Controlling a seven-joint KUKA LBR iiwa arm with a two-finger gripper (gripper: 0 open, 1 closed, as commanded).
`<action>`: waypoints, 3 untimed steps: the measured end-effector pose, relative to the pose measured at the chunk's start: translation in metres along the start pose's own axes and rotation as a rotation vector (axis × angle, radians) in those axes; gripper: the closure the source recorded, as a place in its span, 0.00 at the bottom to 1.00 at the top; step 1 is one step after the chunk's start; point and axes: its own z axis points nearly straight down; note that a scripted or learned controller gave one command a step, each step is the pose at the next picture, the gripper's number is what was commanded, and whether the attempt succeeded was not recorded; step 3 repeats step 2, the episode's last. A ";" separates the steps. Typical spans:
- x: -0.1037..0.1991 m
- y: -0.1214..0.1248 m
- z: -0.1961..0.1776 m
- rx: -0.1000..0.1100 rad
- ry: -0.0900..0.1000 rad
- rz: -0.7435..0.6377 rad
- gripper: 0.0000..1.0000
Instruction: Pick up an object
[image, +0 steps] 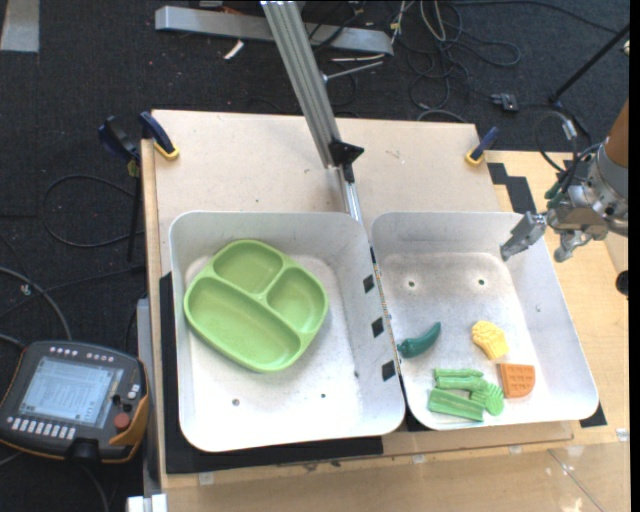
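Gripper (546, 239) at the far right corner of the right bin (455, 270), up over its rim, fingers spread apart with nothing between them; one finger (520, 237) angled down toward the bin floor, the other at the bin's right edge. Grey wrist above and behind it, entering from the right side of the view. In the near half of the right bin, well apart from the gripper: a dark green curved piece (420, 340) close to the wall shared with the other bin, a yellow corn-like piece (489, 339) to its right, an orange waffle-textured piece (517, 380) just below the yellow one, and light green pieces (464, 393) lying side by side at the near edge, touching or almost touching the orange one. Left bin (250, 400) alongside, holding a light green divided plate (256, 303) with three compartments, set toward its far left part. Both bins on a pale wooden bench (250, 160), yellow clamps at its far corners. Slanted metal pole (308, 75) crossing the bench down to the gap between the bins. Teach pendant (70, 398) with a lit screen on the dark floor at lower left.
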 end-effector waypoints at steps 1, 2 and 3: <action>0.000 0.001 -0.010 -0.002 -0.001 -0.004 1.00; 0.038 0.062 0.015 -0.004 0.000 -0.004 1.00; 0.038 0.062 0.015 -0.004 0.000 -0.004 1.00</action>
